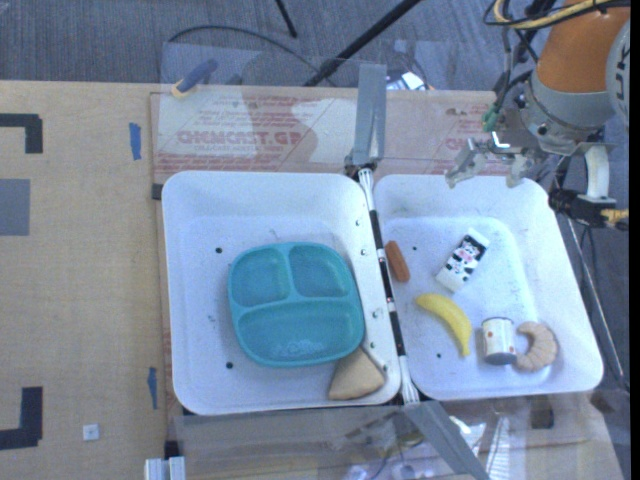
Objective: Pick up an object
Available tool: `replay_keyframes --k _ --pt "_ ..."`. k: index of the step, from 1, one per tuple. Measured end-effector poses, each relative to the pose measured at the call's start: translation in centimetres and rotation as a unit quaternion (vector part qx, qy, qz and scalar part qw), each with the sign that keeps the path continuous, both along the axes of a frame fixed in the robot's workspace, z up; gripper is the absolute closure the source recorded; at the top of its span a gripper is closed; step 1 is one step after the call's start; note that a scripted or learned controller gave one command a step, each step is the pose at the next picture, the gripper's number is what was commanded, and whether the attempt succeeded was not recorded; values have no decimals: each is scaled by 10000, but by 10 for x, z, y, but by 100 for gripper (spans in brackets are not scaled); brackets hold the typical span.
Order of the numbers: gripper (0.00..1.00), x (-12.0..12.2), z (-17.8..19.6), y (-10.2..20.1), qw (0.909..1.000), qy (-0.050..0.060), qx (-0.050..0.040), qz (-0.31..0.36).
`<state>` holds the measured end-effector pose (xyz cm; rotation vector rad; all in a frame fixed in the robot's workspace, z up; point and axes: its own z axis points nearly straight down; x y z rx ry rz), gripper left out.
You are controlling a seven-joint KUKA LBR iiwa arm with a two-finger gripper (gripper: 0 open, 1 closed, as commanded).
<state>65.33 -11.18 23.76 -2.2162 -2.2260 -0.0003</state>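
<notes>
On the tabletop [80, 268], two shallow white bins sit side by side. Right bin [570, 268]: five small objects on a matte, lightly speckled floor. A curved yellow banana [447, 319] lies near the centre, its long axis running diagonally from upper left to lower right. An orange-brown sausage [398, 261], a short rounded cylinder, lies close to the left wall, its axis nearly upright in the view, tilted slightly left at the top. A white carton [462, 260] with black cow patches, box-shaped, lies on its side with its long axis from upper right to lower left. A small white mug [496, 339] touches a tan, crescent-shaped croissant [538, 346] in the lower right corner. Left bin [195, 218]: a smooth teal plate [296, 303] with three compartments, and a tan wedge [355, 379] just below its lower right edge. Above the right bin's far rim, the metallic claw [493, 164] hangs from the grey arm [570, 98] with its orange band; its fingers are spread apart and grasp nothing, well clear of the objects.
</notes>
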Motion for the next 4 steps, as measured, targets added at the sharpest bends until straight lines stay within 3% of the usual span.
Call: replay_keyframes --k 1,2,3,4 --pt "0 -51 -119 8 9982 -114 -12 -589" --pt "0 -108 -151 0 9993 -38 -11 -370" --pt "100 -107 -139 0 9993 -52 -4 -381" --pt "100 -88 -53 47 9945 2 -3 -1047"
